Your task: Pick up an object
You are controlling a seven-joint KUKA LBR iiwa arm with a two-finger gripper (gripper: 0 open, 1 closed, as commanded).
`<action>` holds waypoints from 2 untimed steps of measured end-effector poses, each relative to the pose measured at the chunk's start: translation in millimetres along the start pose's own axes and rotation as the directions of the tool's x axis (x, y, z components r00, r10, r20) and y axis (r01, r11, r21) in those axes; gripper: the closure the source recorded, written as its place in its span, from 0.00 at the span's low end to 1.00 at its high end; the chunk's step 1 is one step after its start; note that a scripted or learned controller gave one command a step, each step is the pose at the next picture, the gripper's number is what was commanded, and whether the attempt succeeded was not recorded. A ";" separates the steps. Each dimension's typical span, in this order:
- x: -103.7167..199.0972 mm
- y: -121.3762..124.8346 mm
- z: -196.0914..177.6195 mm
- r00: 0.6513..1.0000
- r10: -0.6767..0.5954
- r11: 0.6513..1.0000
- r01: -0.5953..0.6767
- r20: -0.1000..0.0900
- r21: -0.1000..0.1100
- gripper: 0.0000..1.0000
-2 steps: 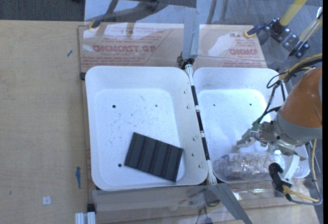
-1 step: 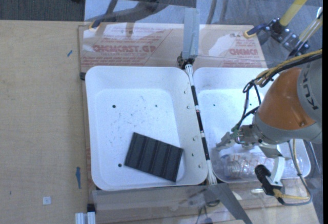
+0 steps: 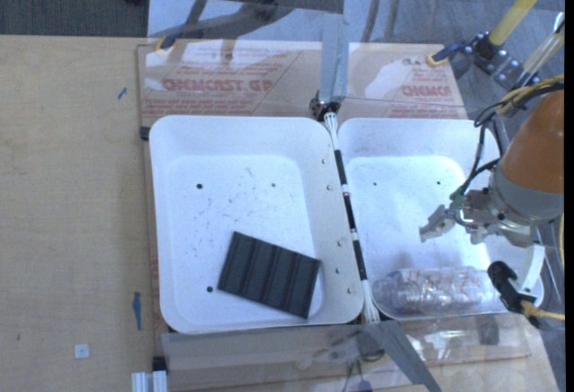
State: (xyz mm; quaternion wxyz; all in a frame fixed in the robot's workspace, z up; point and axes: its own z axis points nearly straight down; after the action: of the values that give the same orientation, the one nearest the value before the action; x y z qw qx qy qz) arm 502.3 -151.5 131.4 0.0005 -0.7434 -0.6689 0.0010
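The wooden tabletop carries two white bins side by side. The right bin has the hand hovering over its floor, reaching in from the right. The left bin lies well apart from the hand, and a dark ribbed panel rests tilted there. Just below the hand, near the front wall, lies a clear plastic packet. The fingers look narrow and hold nothing.
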 end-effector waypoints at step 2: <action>13.7 -18.2 -1.6 0.987 -0.161 0.987 0.161 0.000 -0.001 0.00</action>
State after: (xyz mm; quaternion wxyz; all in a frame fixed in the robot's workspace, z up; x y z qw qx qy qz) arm 485.7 -136.0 133.0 0.0001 -0.6868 -0.7268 0.0008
